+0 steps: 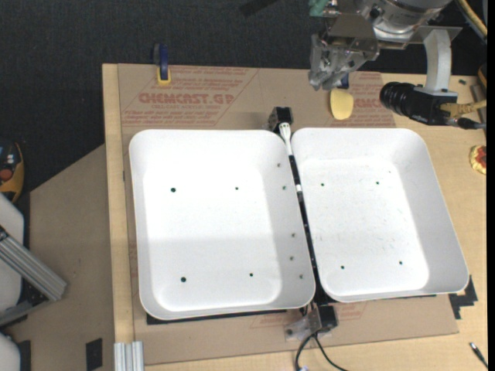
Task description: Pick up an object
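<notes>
The gripper (334,79) hangs just above a pale yellow object (341,104) lying beyond the far rim of the right bin (433,168). Whether it grips or is released cannot be told. Risk: a descent off-centre could nudge the object aside, yielding an empty grasp.
</notes>
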